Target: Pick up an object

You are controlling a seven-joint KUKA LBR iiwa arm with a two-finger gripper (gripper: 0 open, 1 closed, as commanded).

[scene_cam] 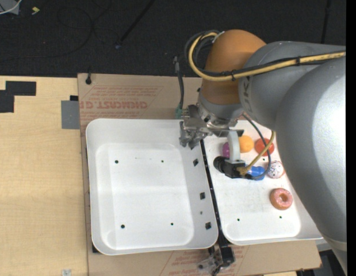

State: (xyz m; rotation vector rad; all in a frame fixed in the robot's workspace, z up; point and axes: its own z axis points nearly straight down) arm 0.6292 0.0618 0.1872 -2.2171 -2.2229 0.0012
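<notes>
My gripper [190, 135] hangs over the far end of the divider between the two white bins, at the top right corner of the left bin [103, 154]. Nothing shows in its grasp. The loose objects lie to its right in the right bin [264, 229]: a purple piece [226, 150], an orange ball [245, 142], a red-orange piece [264, 146], a blue piece [257, 173], a white speckled ball [275, 169] and a pink donut [280, 198]. The arm hides part of this bin's far end.
Both bins rest on a cardboard sheet [131, 99] on a pale wooden bench [34, 183]. The grey arm [304, 114] covers the right side of the view. The objects are clustered in the right bin's far half.
</notes>
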